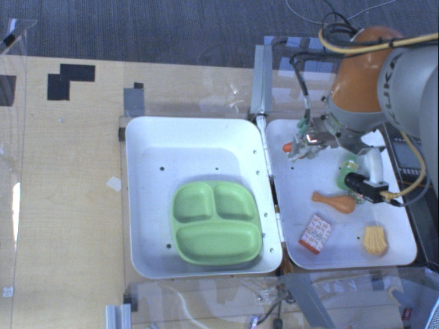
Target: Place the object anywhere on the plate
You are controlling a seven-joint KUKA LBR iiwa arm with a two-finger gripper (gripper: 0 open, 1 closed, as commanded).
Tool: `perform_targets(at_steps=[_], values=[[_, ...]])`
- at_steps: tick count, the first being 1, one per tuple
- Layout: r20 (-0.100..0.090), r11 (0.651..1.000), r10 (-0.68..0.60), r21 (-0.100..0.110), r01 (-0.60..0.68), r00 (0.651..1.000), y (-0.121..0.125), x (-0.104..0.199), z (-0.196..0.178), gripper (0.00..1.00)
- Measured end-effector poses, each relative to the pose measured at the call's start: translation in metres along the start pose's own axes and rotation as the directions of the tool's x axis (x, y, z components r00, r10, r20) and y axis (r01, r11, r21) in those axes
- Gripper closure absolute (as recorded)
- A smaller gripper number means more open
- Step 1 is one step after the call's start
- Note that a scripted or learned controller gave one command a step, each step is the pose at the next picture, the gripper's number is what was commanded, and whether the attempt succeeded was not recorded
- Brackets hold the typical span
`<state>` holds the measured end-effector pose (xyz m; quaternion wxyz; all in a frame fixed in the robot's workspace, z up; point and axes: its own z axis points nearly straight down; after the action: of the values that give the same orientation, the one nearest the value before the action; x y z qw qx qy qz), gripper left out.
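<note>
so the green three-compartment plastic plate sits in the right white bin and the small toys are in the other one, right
Not quite: the green three-compartment plastic plate sits in the left white bin, as the camera view shows. The small toys, such as the orange drumstick-shaped toy and the red-and-white box, lie in the other, right white bin.

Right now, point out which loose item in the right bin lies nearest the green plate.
The small red-and-white box, at the right bin's lower left; the orange drumstick-shaped piece and yellow ridged piece lie farther right.
</note>
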<state>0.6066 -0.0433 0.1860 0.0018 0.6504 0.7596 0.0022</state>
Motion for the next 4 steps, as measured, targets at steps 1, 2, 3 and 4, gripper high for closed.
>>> perform_targets(at_steps=[1, 2, 3, 4], values=[[0.000, 0.995, -0.104, 0.002, 0.104, 0.995, 0.006, 0.087, 0.001, 1.00], [-0.001, 0.957, -0.289, 0.000, 0.289, 0.957, -0.028, 0.166, 0.085, 1.00], [0.000, 0.958, -0.287, 0.001, 0.287, 0.958, -0.028, 0.164, 0.083, 0.00], [0.001, 0.994, 0.111, 0.006, -0.111, 0.994, -0.060, 0.155, 0.002, 0.00]])
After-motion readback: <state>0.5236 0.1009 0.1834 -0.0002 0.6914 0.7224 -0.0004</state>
